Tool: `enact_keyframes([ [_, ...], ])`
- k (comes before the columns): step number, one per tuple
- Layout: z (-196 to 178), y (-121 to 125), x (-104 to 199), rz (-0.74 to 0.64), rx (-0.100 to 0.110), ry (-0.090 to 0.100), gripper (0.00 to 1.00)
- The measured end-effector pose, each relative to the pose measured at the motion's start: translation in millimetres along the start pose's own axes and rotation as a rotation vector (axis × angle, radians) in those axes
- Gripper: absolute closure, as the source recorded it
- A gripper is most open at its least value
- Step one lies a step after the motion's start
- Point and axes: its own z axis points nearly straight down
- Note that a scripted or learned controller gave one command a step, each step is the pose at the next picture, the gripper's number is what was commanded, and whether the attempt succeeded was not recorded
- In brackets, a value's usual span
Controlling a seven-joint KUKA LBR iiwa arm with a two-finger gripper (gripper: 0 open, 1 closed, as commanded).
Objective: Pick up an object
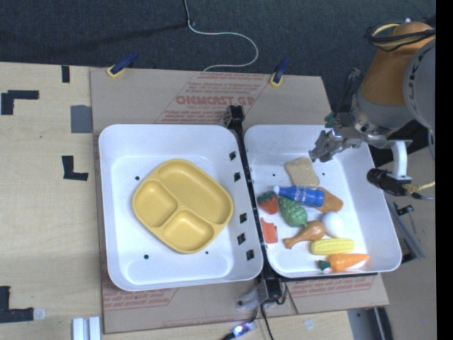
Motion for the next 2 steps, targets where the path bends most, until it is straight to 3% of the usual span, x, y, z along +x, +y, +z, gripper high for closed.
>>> enact_keyframes([
  [1,-38,1,0,-0.001,-0.001,0.0,1.0],
  [2,-47,-26,45,-0.004,0.005,0.002,1.0],
])
